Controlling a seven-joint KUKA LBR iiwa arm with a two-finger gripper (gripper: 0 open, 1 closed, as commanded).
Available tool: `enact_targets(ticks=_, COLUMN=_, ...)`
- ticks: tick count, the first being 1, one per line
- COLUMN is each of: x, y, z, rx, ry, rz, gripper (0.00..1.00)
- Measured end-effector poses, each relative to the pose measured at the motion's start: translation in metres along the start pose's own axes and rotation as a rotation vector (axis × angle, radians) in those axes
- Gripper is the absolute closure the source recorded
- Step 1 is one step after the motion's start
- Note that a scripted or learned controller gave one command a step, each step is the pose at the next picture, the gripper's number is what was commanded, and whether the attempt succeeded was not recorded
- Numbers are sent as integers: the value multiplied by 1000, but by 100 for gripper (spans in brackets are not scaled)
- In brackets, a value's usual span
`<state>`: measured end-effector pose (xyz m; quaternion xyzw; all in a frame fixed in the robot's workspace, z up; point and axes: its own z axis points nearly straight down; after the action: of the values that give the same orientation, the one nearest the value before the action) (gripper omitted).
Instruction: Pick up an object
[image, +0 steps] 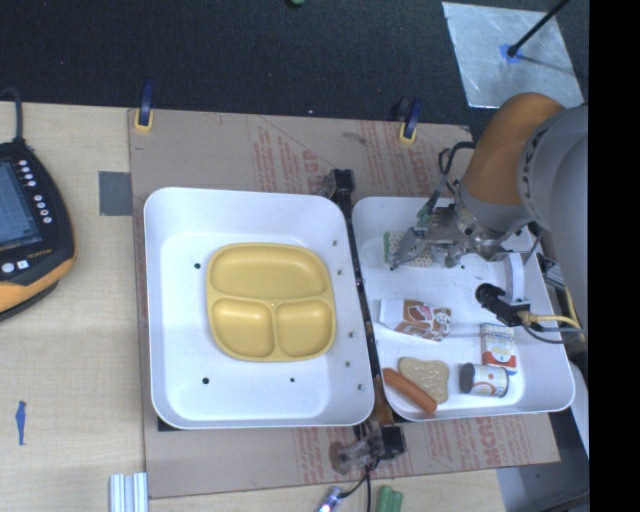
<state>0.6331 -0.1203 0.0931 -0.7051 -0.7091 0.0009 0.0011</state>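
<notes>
Near the front of the right bin (560, 395), we see a handful of small things that could each serve as the object to lift: a flat printed packet (424, 319), a small can (485, 379) lying on its side, a little carton (498, 347) just behind it, and a round plate (398, 396) holding a slice of bread (424, 376) and a sausage (411, 391). We judge the packet light and limp, likely to slide on the smooth white floor, so it wants a pinch across its narrow width. The can looks stiff and light but round (it may roll away under a push), and we would close across its body rather than its ends. The bread and sausage look like light toy food, and the sausage is narrow enough to take across its middle.

Farther back in the same bin hangs the gripper (415, 247), low over the floor and well apart from all of these; whether its fingers are spread or closed we cannot tell, and we see nothing held. A dark cable fitting (497, 301) lies between it and the carton.

Beside this, the left bin (165, 300) holds a yellow divided tray (270, 300), broad and stiff, best taken by its rim. A teach pendant (28, 235) rests on the bench at far left.
</notes>
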Motion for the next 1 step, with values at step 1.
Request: enact_targets(ticks=1, x=-25, y=23, z=1, rx=1, ry=1, rz=2, gripper=0)
